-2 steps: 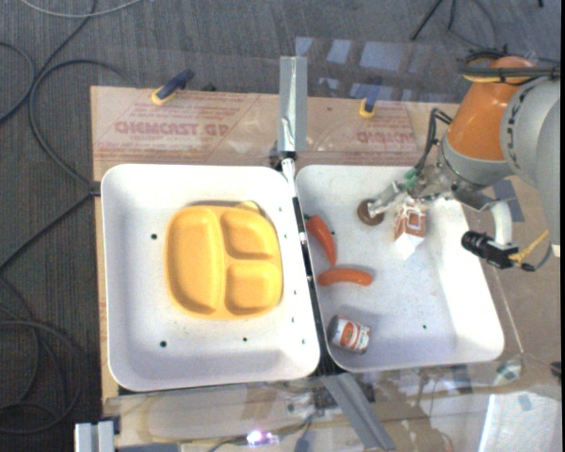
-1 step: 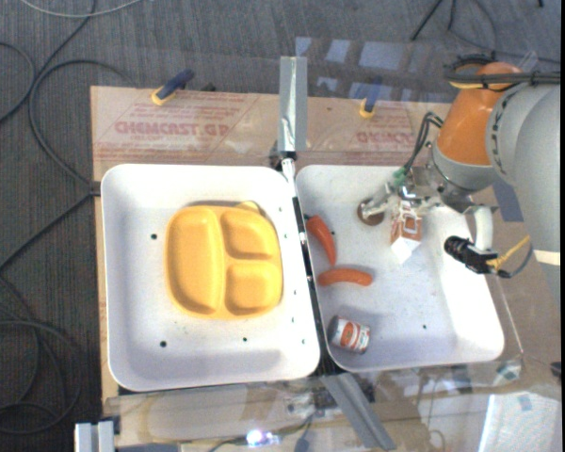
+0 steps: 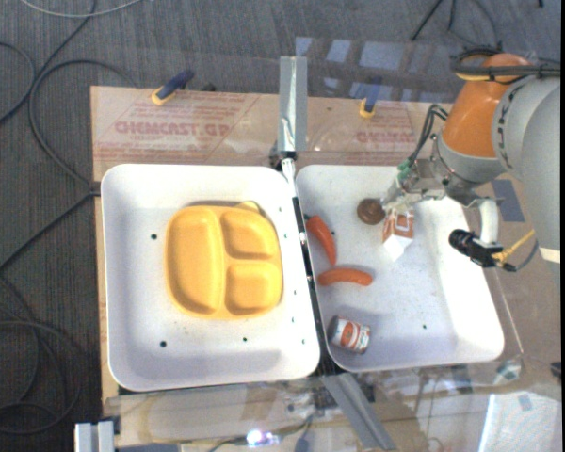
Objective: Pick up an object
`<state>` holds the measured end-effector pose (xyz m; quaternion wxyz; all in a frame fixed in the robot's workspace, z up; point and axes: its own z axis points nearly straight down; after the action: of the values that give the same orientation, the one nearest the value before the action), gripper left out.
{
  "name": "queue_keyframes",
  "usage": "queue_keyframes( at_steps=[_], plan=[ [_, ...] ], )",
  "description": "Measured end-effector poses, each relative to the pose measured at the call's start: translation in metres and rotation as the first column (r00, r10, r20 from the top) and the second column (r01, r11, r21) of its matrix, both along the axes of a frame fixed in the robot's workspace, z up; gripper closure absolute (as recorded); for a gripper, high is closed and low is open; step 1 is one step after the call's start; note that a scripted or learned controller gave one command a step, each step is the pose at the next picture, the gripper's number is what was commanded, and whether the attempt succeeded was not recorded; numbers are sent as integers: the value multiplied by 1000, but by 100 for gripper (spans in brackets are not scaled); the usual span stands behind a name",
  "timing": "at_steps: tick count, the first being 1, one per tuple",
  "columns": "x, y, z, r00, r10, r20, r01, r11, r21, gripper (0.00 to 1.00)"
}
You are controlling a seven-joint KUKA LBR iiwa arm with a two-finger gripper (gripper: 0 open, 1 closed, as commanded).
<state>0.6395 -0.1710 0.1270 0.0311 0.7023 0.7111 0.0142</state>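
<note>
My gripper (image 3: 402, 196) hangs over the back of the right bin (image 3: 461, 337), reaching in from the right under the orange-banded wrist. Directly below its tip lies a small white and red-brown packet (image 3: 398, 227), touching or nearly touching it. A brown round disc (image 3: 370, 212) sits just left of the packet. Two orange-red sausages lie further left: one (image 3: 321, 238) slanted near the bin's left wall, one (image 3: 345, 277) lying flat. A small red and white can (image 3: 349, 334) rests on its side at the front.
The left bin (image 3: 132, 347) holds a yellow divided tray (image 3: 226, 259). A raised divider (image 3: 301, 243) separates the two bins. A black cable fitting (image 3: 476, 246) hangs off the arm above the right bin's right side.
</note>
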Motion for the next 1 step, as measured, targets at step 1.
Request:
queue_keyframes(
  at_steps=[1],
  plan=[
    [-1, 1, -1, 1000, 1, -3, -1, 1000, 1, 0]
  ],
)
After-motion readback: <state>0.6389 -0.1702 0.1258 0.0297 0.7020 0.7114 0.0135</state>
